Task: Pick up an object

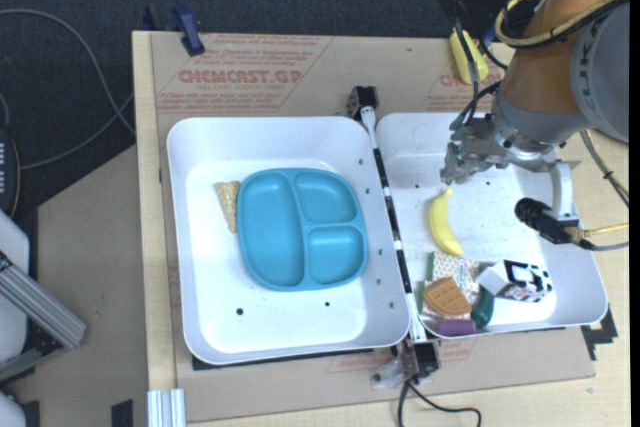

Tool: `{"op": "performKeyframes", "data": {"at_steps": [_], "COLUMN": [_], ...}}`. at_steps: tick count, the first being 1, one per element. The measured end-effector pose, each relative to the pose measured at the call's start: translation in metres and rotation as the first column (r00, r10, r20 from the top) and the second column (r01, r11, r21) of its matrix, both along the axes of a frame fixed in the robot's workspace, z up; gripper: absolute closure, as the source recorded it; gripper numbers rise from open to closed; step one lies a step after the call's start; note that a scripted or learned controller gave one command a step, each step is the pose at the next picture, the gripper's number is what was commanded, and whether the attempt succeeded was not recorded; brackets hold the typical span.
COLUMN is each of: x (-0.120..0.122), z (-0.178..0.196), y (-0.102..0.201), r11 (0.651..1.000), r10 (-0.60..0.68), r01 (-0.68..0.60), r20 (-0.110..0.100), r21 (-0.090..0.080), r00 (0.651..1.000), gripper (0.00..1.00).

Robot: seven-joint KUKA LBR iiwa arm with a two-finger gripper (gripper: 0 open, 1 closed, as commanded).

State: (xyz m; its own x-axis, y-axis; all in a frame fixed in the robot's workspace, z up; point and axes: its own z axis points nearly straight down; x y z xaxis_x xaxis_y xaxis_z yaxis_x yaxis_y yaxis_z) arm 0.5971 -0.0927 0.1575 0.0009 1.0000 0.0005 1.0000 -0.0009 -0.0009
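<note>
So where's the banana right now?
The banana lies in the right bin, near its left wall, just below the robot's hand and above a cluster of small items at the bin's lower edge.

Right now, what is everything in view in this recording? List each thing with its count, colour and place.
bins: 2, white, side by side on the bench
divided plate: 1, blue, middle of the left bin
cracker: 1, tan, left bin, tucked against the plate's left edge
banana: 1, yellow, right bin, just below the end effector
small clutter: several mixed items, brown, purple, teal, black-and-white, near corner of the right bin
bench board: 1, tan with red lettering, under the bins
clip: 1, blue, far left corner of the board
arm: 1, grey with orange band, over the right bin
end effector: 1, dark grey, above the banana's top end
</note>
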Motion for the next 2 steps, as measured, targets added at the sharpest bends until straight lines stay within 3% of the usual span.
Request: {"op": "performKeyframes", "data": {"at_steps": [1, 2], "x": [0.0, -0.029], "z": [-0.001, -0.073], "y": [0.0, 0.0], "r11": [1.0, 1.0], "r10": [0.0, 0.0], "r01": [0.0, 0.0], "r20": [-0.001, 0.0], "r21": [0.001, 0.0], "r00": [1.0, 1.0], "gripper": [0.0, 0.0]}}
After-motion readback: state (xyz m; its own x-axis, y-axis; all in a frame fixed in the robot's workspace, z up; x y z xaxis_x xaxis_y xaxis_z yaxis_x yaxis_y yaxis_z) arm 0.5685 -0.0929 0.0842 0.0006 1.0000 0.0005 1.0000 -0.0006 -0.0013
